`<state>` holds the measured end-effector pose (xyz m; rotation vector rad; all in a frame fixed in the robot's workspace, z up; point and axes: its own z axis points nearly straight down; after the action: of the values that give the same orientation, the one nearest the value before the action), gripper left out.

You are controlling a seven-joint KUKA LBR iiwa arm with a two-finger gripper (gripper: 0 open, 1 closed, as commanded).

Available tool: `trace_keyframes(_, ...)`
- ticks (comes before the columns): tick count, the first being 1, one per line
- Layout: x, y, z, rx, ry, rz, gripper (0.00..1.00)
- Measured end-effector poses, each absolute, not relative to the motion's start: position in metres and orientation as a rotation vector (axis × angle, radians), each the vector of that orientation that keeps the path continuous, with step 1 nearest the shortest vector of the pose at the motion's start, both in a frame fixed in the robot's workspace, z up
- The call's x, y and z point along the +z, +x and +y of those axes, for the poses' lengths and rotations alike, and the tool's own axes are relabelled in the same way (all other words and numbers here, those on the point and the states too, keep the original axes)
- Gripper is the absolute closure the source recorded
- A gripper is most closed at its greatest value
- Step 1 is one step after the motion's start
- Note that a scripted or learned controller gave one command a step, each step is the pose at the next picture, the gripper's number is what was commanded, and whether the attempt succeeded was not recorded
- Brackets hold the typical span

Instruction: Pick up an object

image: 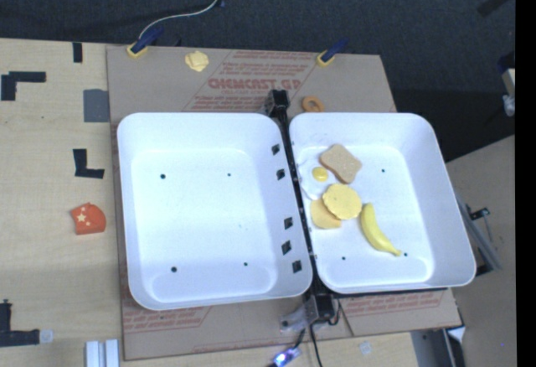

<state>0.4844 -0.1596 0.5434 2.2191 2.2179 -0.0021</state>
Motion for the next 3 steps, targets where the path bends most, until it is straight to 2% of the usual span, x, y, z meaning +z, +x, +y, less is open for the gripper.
trace_keyframes(1, 0.543, 0.484, -0.159, -0.003, 2.220, 2.219, 0.00)
trace_keyframes(2, 0.420, 0.483, -0.111, -0.012, 2.225, 2.234, 0.00)
trace_keyframes(3, 0.437, 0.484, -0.113, -0.002, 2.218, 2.225, 1.00)
